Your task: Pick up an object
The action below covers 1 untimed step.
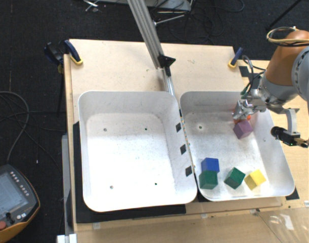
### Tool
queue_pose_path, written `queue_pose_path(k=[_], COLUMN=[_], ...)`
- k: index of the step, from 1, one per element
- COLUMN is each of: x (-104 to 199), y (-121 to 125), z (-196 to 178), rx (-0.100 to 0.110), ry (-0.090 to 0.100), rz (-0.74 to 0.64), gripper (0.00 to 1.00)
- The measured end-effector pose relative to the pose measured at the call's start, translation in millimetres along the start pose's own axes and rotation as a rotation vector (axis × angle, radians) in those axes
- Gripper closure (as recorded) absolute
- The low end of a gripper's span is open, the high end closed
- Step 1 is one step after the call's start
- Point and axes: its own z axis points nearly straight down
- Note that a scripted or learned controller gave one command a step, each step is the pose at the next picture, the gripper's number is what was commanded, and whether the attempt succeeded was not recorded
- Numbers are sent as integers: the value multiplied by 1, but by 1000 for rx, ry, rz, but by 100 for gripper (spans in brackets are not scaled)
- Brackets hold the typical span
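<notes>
Purple block, likely light, stiff and smooth-sided, sits tilted in the right bin just under the gripper, best pinched across two flat opposite faces.

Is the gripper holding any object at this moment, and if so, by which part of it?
It cannot be told. The gripper sits right at the top of the purple block in the right bin, but the grip itself is not visible.
</notes>
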Motion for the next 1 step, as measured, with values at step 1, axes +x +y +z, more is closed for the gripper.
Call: queue_pose_path(k=[1], x=[8], y=[-1], z=[2], rx=[21], ry=[23], rz=[-3], gripper=[0])
